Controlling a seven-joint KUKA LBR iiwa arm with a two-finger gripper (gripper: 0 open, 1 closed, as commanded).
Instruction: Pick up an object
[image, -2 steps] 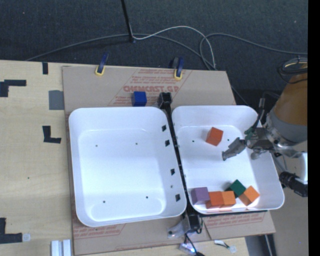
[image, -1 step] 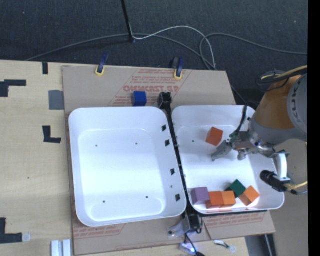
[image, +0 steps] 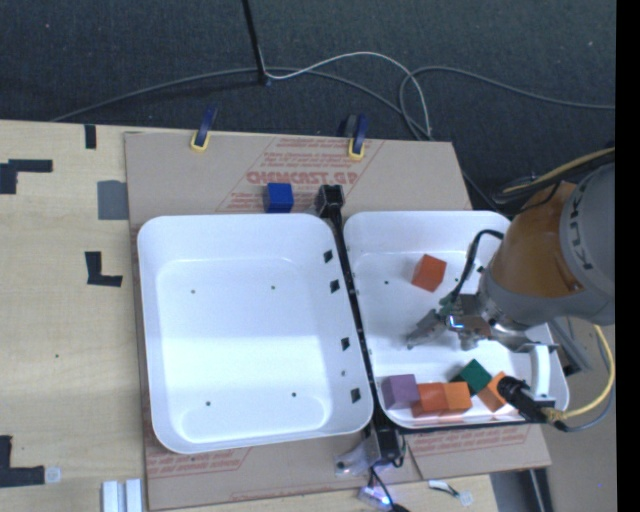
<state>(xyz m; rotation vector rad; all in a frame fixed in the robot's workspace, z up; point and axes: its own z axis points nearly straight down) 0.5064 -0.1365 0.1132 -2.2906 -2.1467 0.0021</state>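
In the right bin (image: 380, 232), gripper (image: 425, 330) splayed apart over bare floor, probably grasping nothing; orange block (image: 429, 272) well clear, so risks closing on air.

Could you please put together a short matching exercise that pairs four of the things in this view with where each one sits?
Things:
1. blue block
2. lone orange block
3. purple block
4. gripper

Places:
A. near the front wall of the right bin, next to other blocks
B. on the cardboard behind the left bin
C. over the middle of the right bin's floor
D. towards the back of the right bin, apart from the other blocks

Pairs: 1-B, 2-D, 3-A, 4-C
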